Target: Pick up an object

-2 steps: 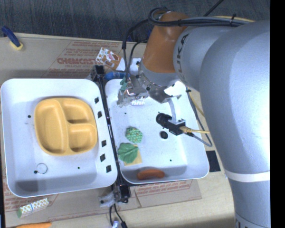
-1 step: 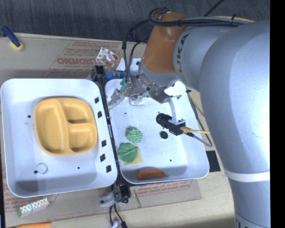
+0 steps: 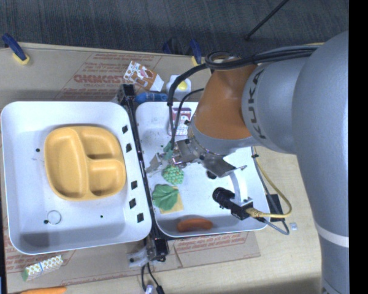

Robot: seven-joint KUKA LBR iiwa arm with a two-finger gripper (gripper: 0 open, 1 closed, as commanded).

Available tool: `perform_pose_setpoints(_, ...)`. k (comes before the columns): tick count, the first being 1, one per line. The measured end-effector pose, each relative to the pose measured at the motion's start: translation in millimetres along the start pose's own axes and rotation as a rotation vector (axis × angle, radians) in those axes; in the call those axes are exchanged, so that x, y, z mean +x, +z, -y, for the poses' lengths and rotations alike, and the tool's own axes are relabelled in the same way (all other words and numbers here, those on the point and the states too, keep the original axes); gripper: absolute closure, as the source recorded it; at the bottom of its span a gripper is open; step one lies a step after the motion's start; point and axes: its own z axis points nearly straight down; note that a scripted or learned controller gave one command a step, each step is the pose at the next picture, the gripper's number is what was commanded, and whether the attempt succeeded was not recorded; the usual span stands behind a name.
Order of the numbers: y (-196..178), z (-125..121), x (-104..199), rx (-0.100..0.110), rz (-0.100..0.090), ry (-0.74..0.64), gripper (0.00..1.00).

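Observation:
My gripper point(image 3: 167, 158) hangs low over the left part of the right bin point(image 3: 233, 228), below the orange wrist band. Just beneath it lies a green knobbly ball point(image 3: 173, 176). A flat green leaf-shaped piece point(image 3: 164, 196) rests on a yellow slab a little nearer the front. An orange sausage-shaped object point(image 3: 194, 224) lies along the bin's front wall. The arm's bulk hides the back and right of this bin. Nothing can be made out in the gripper's hold.
The left bin point(image 3: 12, 164) holds a yellow compartment tray point(image 3: 86, 161) and a small ring point(image 3: 54, 217). A patterned box point(image 3: 138, 74), a blue item point(image 3: 152, 97) and a pale bottle point(image 3: 181, 86) sit behind the bins. A black cable plug point(image 3: 230, 202) juts over the right bin.

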Motion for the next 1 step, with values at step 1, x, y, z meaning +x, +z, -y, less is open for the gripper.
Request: perform_pose_setpoints(1,0.0,24.8,-2.3,0.0,0.0,-0.377,0.0)
